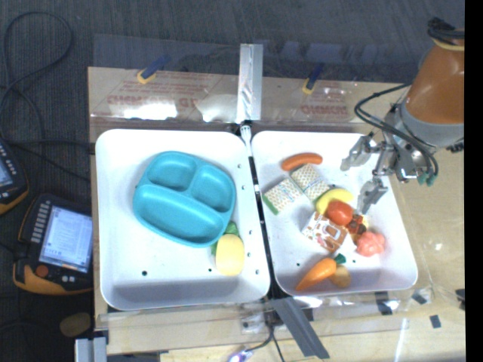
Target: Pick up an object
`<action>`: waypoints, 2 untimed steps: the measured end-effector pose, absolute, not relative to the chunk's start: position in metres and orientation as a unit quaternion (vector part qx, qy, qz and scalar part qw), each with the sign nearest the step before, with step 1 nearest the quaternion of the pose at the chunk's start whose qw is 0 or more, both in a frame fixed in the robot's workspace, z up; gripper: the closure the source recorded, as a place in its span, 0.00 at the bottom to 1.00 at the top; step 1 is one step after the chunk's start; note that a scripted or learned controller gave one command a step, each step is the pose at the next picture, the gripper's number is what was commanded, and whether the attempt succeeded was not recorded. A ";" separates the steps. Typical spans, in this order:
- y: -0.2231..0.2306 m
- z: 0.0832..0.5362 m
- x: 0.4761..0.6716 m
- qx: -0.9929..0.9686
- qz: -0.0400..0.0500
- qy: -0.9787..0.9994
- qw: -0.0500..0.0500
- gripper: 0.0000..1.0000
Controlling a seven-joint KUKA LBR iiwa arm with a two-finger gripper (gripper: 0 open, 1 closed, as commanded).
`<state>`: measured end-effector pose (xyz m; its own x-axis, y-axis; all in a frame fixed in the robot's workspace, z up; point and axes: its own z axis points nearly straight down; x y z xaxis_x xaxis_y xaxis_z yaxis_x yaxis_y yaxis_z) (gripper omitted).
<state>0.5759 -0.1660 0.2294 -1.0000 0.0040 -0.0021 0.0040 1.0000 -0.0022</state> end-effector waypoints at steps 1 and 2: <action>-0.145 0.121 0.605 0.152 -0.002 0.988 0.015 0.00; -0.145 0.120 0.604 0.152 -0.002 0.988 0.015 0.00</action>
